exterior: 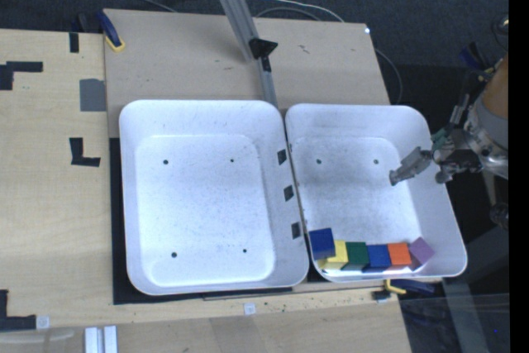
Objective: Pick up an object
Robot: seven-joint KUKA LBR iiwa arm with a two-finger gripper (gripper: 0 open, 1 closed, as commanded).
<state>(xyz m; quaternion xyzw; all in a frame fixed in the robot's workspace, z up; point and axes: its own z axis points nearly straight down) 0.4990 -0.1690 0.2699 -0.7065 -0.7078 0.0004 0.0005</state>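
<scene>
Coloured blocks (368, 255) lie along the right bin's (347, 136) near wall; claw (413, 165) hangs above, its state cannot be told.

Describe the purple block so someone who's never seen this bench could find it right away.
Start at the right-hand white bin and look along its near edge, where a row of coloured blocks lies. The purple block is at that row's right end, next to the orange block, tucked into the bin's corner. It is the only purple one and sits turned at an angle.
</scene>
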